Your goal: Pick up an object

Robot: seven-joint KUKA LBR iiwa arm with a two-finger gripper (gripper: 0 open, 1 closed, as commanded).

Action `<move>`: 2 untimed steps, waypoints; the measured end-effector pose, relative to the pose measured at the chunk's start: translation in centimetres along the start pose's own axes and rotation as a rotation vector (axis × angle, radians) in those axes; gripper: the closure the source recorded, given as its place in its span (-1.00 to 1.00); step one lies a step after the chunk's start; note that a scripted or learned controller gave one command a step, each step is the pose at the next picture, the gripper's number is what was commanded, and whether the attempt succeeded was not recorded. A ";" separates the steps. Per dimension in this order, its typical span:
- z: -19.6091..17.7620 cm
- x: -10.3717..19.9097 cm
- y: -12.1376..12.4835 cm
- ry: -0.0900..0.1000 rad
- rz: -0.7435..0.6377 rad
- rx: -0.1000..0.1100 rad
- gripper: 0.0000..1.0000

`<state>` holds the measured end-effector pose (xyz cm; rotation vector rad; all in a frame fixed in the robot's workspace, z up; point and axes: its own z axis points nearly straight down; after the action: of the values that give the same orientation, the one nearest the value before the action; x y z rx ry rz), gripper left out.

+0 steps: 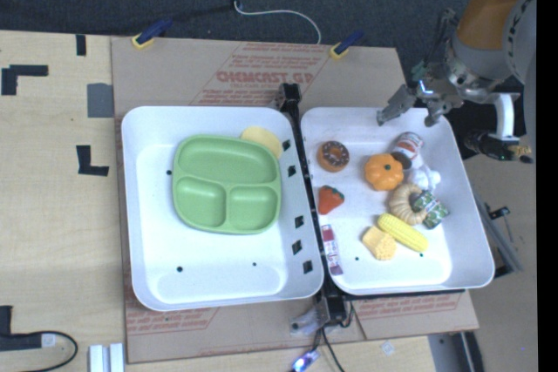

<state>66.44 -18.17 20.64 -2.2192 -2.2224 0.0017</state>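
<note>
My gripper (408, 115) hangs over the back right corner of the right bin (466, 261), open, with nothing between its fingers. Just below it lies a small can (407, 145) with a red-and-white label. Beside the can sits an orange pumpkin (384, 172). A chocolate donut (332, 156) lies to the left, and a red strawberry (330, 199) sits below it. A corn cob (403, 232), a yellow cheese wedge (379, 243) and a tan ring-shaped pastry (404, 201) lie near the front right.
The left bin (148, 266) bears a green divided plate (227, 185) with a yellow piece (261, 138) behind it. A black clip rail (301, 187) runs between the bins. Cardboard lies beneath both bins, and a white cable (261, 11) runs along the back.
</note>
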 end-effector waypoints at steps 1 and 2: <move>-5.9 0.4 -5.8 0.001 0.002 0.000 -1.00; 0.4 2.5 -13.9 0.004 0.003 0.012 -1.00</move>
<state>52.57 -15.64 20.22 -2.2140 -2.2114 0.0103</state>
